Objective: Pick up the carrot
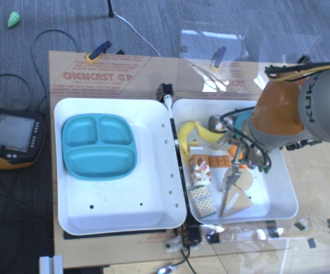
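Pincer (231, 182) hangs low in the right white shallow plastic bin (282, 201), thin grey fingers pointing down toward the near wall, narrow gap between tips, nothing visibly held. Fingertips sit just above a pale tan wedge-shaped piece (240, 201), touching or nearly; cannot tell which. Orange carrot (232, 151), a small stub, lies just above the pincer at wrist level, partly hidden by black cables and the arm's grey-and-orange body (285, 116). Just left of it, an orange waffle-textured rectangular block (218, 162). Further left, a small printed carton with a red and white label (200, 172), and below it a checkered yellowish packet (202, 201) near the bin's front left corner. Yellow banana (194, 133) curves along the upper left of this bin, close to the divider edge. Right half and front right corner of this bin are bare white, open room there.

Left white shallow bin (119, 213) holds a turquoise three-compartment plastic tray (99, 146) in its upper left; bare floor on the near and right sides. Both bins sit on a brown cardboard-covered counter (105, 76). A black handheld control pendant with a screen (11, 137) lies on the floor, well left.
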Robot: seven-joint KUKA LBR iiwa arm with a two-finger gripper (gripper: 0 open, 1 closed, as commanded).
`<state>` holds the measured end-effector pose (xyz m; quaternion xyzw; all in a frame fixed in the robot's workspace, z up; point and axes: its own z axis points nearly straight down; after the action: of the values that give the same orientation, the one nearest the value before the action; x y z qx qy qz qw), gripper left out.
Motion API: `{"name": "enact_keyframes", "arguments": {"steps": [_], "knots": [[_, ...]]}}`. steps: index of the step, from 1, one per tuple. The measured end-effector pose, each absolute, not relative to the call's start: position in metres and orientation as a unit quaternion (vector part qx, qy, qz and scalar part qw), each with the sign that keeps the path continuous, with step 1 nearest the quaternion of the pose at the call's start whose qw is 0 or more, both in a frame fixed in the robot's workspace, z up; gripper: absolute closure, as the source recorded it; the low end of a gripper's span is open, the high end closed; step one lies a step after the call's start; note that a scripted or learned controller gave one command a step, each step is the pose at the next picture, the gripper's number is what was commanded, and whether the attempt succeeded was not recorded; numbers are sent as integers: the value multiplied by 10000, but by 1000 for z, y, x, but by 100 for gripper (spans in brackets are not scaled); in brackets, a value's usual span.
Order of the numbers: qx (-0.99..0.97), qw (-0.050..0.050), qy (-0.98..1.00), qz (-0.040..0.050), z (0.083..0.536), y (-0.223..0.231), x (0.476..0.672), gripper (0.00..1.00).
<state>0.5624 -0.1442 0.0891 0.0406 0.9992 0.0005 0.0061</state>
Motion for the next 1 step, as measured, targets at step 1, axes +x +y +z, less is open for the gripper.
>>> {"name": "enact_keyframes", "arguments": {"steps": [1], "knots": [[400,122,9991,-20,103,-144,566,100]]}}
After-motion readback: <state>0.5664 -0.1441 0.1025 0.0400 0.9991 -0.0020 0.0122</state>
